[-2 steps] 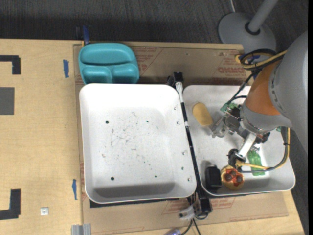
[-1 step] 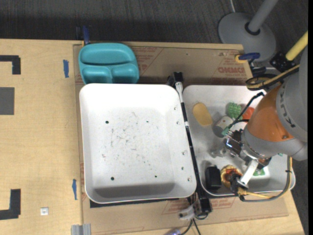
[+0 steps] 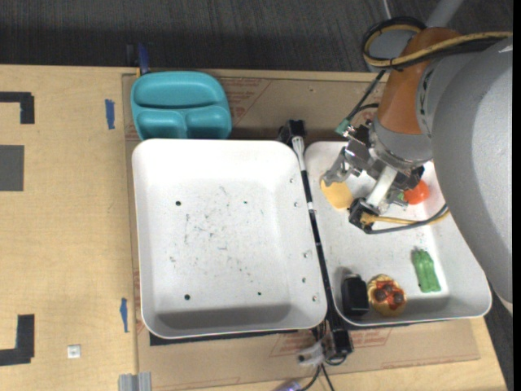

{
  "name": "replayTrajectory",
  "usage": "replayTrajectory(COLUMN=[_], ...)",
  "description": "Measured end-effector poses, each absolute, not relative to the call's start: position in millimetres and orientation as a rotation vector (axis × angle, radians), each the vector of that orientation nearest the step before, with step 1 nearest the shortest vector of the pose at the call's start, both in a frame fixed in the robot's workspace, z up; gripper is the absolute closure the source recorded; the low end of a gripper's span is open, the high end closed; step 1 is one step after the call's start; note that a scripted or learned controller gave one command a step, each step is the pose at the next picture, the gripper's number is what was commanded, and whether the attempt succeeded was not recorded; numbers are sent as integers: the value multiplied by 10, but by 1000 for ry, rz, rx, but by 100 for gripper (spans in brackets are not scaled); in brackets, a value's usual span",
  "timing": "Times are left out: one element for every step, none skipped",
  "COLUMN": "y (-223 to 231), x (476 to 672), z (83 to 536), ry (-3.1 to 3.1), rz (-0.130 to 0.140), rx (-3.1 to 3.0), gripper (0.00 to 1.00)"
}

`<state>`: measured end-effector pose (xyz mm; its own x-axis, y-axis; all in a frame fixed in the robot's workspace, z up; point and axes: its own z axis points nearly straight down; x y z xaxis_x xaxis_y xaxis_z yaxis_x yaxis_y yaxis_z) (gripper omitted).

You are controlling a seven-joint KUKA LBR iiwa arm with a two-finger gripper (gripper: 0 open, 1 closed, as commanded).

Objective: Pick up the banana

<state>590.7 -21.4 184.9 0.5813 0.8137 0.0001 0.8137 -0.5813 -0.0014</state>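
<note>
Dark carpet runs along the far edge of my feed, and below it the tan bench carries the two white bins. The banana shows as a yellow lump in the right bin, in its far half, close against the wall it shares with the other bin. Only part of it is visible to me, because the gripper sits right over it and covers its upper side. From this slant I cannot tell whether the gripper is open or closed, nor whether it touches the banana. The arm comes in from the right, its orange band above the wrist, and hides the right bin's far right corner.

Just right of the gripper I see a small red thing on the bin floor. Toward the near wall lies a green thing, and left of that a round brown-and-red thing with a black thing just beside it, near the shared wall.

My view of the left bin shows a scuffed white floor with a few dark dots. Behind it, touching its far rim, stands a teal tray with compartments.
</note>
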Motion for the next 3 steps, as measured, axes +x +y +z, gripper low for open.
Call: replayTrajectory(y=[527,-174,-506], x=[5534,5169,4787], z=[1842,1843,1908], ry=[-1479,-1467,-1546], rz=[6,5,4], rx=[-2767,-2775,-2731], gripper=[0,0,0])
